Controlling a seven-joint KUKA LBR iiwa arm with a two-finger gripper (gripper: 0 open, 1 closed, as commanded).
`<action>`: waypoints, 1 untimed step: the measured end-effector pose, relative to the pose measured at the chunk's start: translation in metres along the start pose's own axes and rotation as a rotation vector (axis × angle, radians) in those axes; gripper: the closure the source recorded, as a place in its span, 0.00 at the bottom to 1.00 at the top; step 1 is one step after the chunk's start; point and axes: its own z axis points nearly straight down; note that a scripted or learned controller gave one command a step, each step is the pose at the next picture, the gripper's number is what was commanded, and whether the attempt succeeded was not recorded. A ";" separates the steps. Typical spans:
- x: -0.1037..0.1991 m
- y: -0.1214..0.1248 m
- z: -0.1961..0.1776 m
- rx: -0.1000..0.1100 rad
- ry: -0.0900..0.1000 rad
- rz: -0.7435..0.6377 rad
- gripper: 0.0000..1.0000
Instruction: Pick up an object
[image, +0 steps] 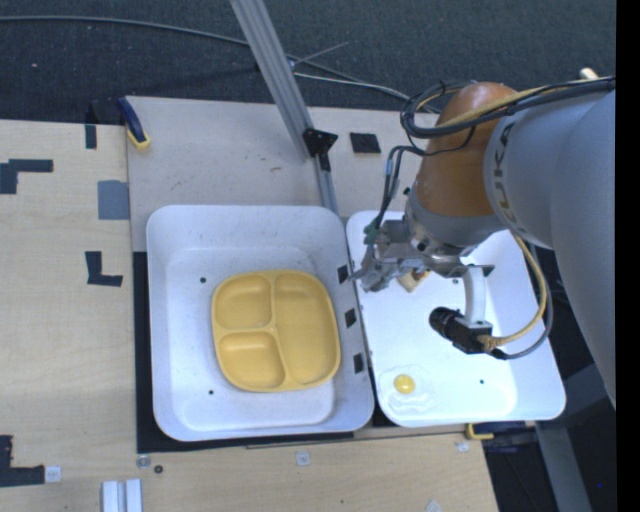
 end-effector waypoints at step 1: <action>0.055 0.009 -0.013 0.001 0.000 0.000 1.00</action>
